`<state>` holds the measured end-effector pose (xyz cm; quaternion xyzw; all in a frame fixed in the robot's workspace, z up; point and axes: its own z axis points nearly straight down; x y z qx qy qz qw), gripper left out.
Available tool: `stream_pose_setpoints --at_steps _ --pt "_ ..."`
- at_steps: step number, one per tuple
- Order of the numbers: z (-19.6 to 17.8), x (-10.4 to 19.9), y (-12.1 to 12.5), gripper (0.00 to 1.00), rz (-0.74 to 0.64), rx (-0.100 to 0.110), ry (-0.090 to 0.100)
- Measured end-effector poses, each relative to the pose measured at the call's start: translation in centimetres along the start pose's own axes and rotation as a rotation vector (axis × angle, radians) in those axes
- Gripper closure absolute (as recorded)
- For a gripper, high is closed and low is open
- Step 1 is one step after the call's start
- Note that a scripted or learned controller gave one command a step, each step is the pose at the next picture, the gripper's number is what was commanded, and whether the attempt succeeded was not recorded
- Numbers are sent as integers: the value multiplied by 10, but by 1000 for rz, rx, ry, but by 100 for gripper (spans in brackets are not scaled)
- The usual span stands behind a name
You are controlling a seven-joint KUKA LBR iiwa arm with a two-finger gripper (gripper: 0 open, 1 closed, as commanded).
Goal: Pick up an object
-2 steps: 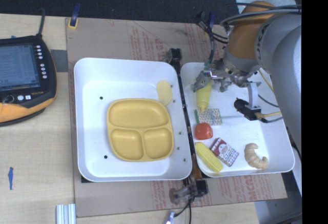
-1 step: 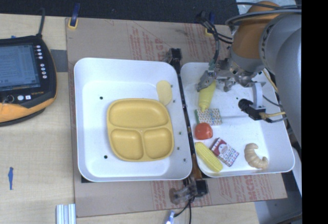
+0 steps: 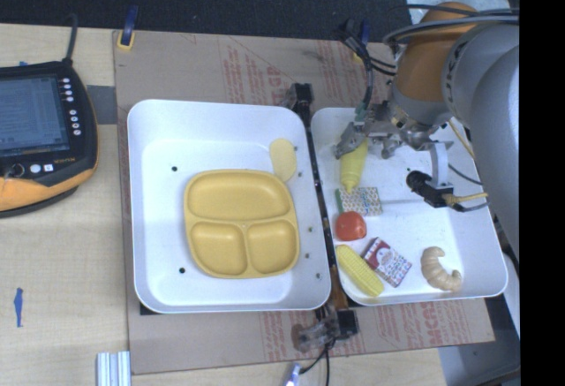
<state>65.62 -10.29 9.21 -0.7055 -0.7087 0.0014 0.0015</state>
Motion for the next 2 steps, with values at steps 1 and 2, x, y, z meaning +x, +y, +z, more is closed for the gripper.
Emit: stream_pose_setpoints --at_steps 1,2 --pt "0 -39 0 0 3 -4 -1" --pt "-11 -39 1 100 1 -4 -1"
